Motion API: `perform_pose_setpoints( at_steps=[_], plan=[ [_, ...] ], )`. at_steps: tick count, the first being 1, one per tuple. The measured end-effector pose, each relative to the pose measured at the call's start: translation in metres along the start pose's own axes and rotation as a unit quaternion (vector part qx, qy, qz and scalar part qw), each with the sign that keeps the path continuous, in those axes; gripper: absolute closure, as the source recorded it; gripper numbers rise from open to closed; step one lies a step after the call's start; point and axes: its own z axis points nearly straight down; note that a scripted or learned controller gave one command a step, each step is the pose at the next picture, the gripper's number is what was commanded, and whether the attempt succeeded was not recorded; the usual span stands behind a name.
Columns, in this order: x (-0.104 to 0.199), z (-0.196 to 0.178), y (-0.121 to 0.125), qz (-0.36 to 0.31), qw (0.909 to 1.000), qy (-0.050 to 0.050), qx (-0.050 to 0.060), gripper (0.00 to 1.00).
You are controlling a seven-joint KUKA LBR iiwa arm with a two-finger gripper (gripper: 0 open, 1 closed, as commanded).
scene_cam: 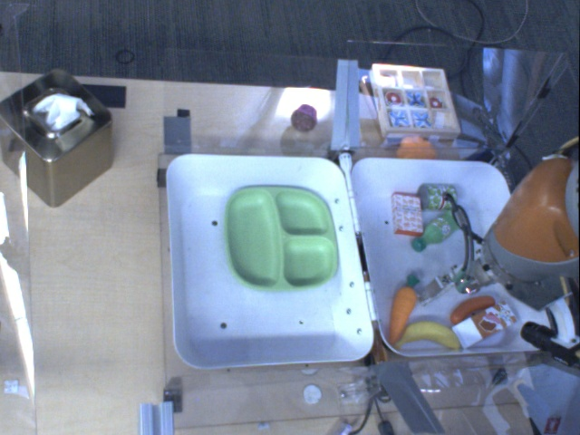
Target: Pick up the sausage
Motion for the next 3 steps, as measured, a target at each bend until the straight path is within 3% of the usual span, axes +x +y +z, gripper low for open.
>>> perform_pose_setpoints(
  at_steps=[1, 2, 3],
  plan=[
    [-0.042, 0.001, -0.017, 0.014, 0.9999, 0.002, 0.001, 0.00],
    [-0.008, 0.000, -0.003, -0.001, 1.0000, 0.000, 0.000, 0.00],
    [-0.017, 0.000, -0.007, -0.050, 0.9988, 0.003, 0.000, 0.00]
  ],
)
